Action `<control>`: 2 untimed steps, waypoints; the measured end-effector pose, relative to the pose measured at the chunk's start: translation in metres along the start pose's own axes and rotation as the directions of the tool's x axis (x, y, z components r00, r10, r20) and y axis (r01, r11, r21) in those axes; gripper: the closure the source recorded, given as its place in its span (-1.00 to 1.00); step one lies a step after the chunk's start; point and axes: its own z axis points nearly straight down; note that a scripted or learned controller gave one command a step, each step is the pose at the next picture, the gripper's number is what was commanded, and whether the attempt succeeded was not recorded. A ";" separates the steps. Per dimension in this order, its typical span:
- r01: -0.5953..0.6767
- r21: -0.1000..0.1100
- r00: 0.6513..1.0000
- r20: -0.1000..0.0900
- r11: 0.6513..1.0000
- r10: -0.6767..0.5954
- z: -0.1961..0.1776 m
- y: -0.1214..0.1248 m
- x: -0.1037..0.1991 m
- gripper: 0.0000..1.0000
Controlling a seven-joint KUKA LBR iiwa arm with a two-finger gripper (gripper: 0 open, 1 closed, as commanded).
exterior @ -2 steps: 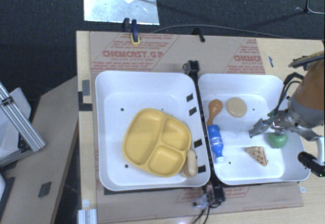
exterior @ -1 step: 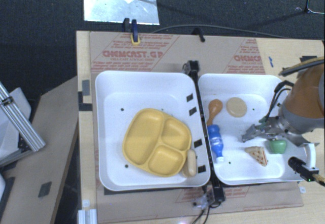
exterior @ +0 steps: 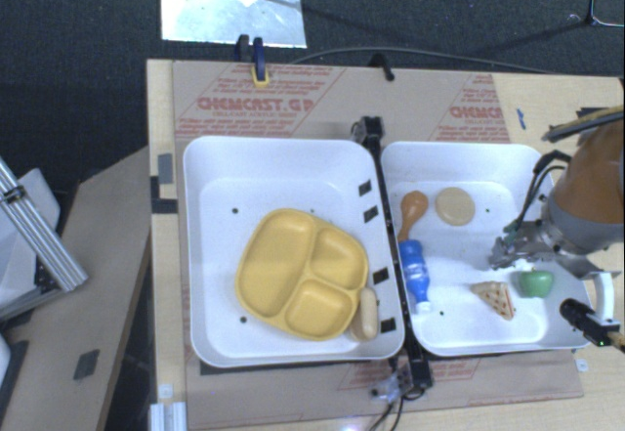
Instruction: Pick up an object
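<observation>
The right bin (exterior: 459, 160) holds an orange spoon-like piece (exterior: 411, 210), a round tan cookie (exterior: 454, 205), a blue bottle (exterior: 414, 273), a tan pizza-like wedge (exterior: 496, 299) and a green object (exterior: 535, 281). My gripper (exterior: 515, 251) hangs low at the bin's right side, just above and left of the green object, with the orange-banded wrist (exterior: 591, 194) behind it. The wedge lies just below the gripper, apart from it. Nothing shows between the fingers.
The left bin (exterior: 225, 175) holds a yellow divided plate (exterior: 303, 273) with a tan bread-like roll (exterior: 366, 313) at its lower right edge. A black divider with clips (exterior: 386, 243) runs between the bins. Cardboard (exterior: 293, 102) lies under both.
</observation>
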 end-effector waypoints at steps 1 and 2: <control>0.000 -0.002 1.000 0.001 1.000 0.000 -0.059 -0.007 -0.001 1.00; 0.001 -0.003 1.000 0.002 1.000 -0.001 -0.120 0.001 -0.007 1.00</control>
